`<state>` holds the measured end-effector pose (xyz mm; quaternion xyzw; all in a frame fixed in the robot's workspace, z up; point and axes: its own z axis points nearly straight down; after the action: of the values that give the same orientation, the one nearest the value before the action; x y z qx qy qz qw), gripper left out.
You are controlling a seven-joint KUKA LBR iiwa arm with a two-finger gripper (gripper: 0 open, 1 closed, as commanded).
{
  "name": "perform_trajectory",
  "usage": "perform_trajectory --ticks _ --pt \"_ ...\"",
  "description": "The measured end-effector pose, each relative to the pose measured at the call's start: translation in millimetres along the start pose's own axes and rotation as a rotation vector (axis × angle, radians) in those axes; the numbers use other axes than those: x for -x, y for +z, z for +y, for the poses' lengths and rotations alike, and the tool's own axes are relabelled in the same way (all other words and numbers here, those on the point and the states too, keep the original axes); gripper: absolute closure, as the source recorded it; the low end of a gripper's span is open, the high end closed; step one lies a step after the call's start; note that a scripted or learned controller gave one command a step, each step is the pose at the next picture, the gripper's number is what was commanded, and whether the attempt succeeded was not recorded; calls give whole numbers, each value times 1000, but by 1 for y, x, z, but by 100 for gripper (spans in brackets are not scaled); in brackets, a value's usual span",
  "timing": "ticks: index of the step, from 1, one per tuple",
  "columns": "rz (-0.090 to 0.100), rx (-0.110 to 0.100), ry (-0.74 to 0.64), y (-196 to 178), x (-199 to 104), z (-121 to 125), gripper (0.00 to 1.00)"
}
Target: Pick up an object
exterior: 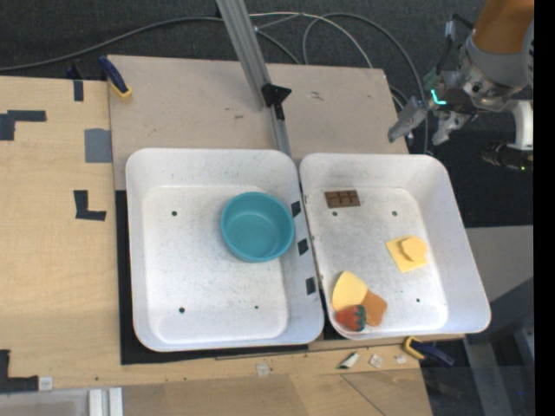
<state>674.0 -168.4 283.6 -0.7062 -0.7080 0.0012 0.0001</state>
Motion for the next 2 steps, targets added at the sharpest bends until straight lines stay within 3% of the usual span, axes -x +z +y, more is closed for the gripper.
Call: perform_trajectory --ticks 2 --pt "1 -5 1 99 3 -3 0"
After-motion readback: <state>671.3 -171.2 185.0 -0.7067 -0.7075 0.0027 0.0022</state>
